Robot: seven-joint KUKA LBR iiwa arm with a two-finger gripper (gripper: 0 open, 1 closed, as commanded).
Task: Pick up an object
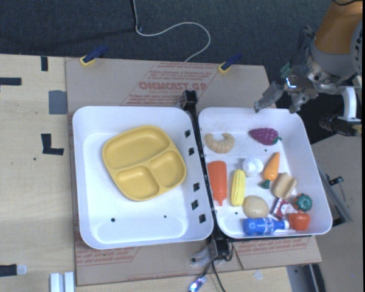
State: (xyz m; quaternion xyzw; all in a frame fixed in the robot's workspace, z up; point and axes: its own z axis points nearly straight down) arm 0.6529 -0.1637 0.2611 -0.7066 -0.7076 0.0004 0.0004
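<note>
The right bin (310, 157) holds several toy foods: a croissant (219, 142), purple grapes (264, 135), an orange sausage (217, 180), a corn cob (238, 187), a carrot (271, 166), a potato (255, 206), a bread roll (283, 185), a blue bottle (263, 225) and a tomato (298, 221). My gripper (278, 98) hangs open above the bin's back right corner, behind the grapes, with nothing between its fingers.
The left bin (91, 212) carries a yellow divided plate (144, 162). A white cable (170, 29) loops over the dark floor behind the cardboard base. Two clamps (94, 55) (230, 61) sit at the cardboard's back edge.
</note>
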